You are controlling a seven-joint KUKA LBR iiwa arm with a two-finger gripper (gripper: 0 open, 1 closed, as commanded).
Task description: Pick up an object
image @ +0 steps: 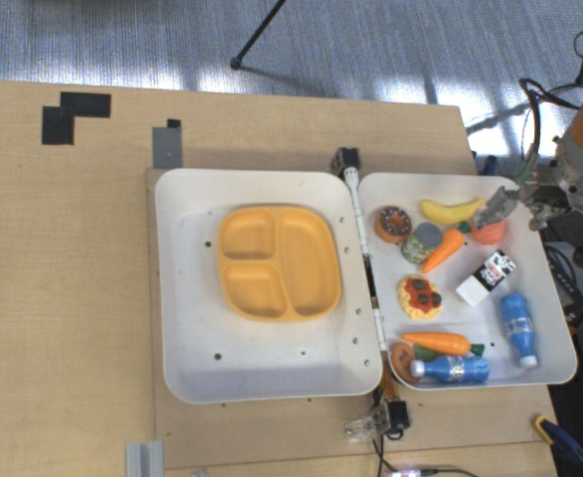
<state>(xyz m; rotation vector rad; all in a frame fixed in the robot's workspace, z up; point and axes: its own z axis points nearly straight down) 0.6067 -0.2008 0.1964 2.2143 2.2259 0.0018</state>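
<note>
The right bin [559, 361] holds several toys. A yellow banana [450, 210] and a chocolate donut [392, 224] lie at the back. A grey disc [426, 237], a carrot [442, 251] and a small red-orange piece [488, 232] sit just in front of them. A pizza toy [420, 296], a white and black block [485, 274], a blue bottle [516, 328], a second carrot [436, 343] and another blue bottle [455, 370] lie nearer the front. My gripper [516, 212] hovers over the bin's back right corner, open, with nothing between its fingers; one finger [497, 207] is just above the red-orange piece.
The left bin [187, 366] holds a yellow divided plate [276, 263]. A hinge bar [363, 256] runs between the two bins. Cables and a dark stand crowd the right edge beyond the bench. A tripod leg [271, 18] crosses the floor at the back.
</note>
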